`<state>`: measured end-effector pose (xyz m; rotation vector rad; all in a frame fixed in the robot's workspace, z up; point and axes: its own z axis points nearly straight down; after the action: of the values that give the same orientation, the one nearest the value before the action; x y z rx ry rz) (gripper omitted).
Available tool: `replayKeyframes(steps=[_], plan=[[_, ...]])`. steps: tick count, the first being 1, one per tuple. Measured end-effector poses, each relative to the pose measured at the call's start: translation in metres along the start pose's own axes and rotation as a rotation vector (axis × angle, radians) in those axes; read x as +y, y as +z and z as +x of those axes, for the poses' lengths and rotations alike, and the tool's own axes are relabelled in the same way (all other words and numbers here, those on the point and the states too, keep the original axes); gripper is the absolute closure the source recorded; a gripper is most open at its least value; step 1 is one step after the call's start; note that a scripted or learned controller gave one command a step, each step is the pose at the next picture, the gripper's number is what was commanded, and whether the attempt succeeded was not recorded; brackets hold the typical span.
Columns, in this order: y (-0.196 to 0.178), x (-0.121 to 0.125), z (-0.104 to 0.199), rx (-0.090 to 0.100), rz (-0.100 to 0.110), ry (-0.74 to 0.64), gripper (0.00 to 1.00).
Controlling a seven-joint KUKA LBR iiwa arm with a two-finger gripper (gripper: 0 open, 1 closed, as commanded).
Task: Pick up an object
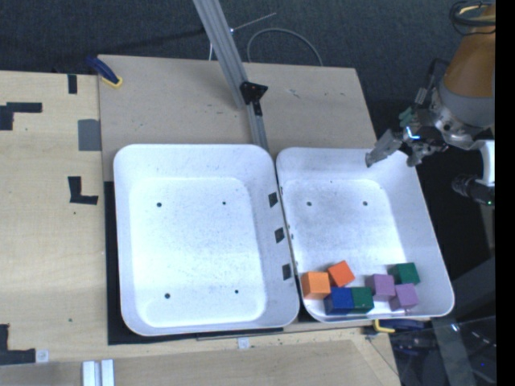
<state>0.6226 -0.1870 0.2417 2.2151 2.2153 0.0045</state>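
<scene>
Several small blocks lie bunched along the near wall of the right bin (418, 207): two orange blocks (316, 283) (341, 273), a blue block (341, 299), two green blocks (362, 298) (405, 273) and two purple blocks (384, 285) (406, 296). My gripper (397, 153) hangs over the far right corner of that bin, well away from the blocks. It is open, its two fingers are spread apart, and nothing sits between them.
The left bin (129, 215) sits beside the right one, with black clips along the shared rim. A slanted metal rail (225, 43) runs down to the bins' far edge. A small yellow piece (385, 326) lies just outside the right bin's near rim.
</scene>
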Motion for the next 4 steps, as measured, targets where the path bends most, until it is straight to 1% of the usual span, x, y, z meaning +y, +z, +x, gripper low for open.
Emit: replayKeyframes(steps=[1, 2, 3, 4], plan=[[0.153, -0.041, 0.040, 0.005, 0.014, 0.000, 0.00], [0.012, -0.014, 0.001, 0.001, 0.000, -0.001, 0.00], [0.046, -0.020, 0.100, 0.007, 0.012, -0.008, 0.00], [-0.098, 0.006, 0.051, 0.001, -0.001, 0.000, 0.00]])
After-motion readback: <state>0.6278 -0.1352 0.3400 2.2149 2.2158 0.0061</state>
